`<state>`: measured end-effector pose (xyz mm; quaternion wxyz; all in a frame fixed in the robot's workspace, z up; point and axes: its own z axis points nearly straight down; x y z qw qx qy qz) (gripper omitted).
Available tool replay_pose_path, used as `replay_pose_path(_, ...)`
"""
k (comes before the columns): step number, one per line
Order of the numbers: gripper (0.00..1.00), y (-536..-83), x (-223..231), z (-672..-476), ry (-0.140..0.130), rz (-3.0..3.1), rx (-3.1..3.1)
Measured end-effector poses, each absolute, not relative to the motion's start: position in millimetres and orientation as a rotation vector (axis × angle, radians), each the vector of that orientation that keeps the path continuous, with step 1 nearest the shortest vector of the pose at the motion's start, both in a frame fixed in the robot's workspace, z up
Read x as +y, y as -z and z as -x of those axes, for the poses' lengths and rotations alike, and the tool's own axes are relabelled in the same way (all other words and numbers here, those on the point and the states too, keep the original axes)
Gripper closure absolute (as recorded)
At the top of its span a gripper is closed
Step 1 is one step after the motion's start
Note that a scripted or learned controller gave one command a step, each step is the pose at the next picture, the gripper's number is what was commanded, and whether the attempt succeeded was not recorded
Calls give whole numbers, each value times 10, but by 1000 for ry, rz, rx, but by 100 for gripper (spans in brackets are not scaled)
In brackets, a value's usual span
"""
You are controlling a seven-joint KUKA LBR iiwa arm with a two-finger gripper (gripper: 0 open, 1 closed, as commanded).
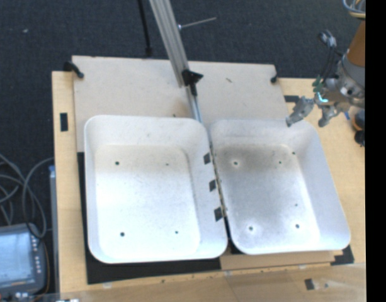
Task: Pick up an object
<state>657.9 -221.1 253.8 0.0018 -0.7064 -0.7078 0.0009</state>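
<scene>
**Robot claw at the far right corner of two white bins**

Seen from above at a slant, a pale wooden bench (67,168) holds two shallow white bins side by side. The left bin (148,190) and the right bin (274,187) touch along their inner edges, where a few small dark clips sit on the seam. Both bin floors show grey speckling and scuffing, heavier in the right bin, plus a few small dark dots that look like holes. No loose object to pick up can be made out in either bin.

The gripper (311,111) hangs at the upper right, just over the far right corner of the right bin. It is small and partly blurred; two grey finger-like parts appear spread apart, with nothing between them. A small teal light glows just above it. The arm (353,61) behind it is cut off by the frame's right side, so only its wrist and a bit of orange show.

A slanted aluminium rail (170,36) rises from the bench's far side between the bins, its top cut off. A grey screen device (15,260) sits at lower left, partly cropped; its display is too blurred to read. Cables (10,181) lie on the dark floor. No legible writing or labels appear anywhere.
</scene>
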Motion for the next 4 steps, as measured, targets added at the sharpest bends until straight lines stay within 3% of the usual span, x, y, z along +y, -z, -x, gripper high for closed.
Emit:
replay_pose_path(1, 0, -2577, -2221, -6585, -5, 2219, -2228)
replay_pose_path(2, 0, -2163, -2220, -6585, -7, 2217, -2226)
replay_pose_path(4, 0, -1011, -2237, -6389, -9, 2221, -2220)
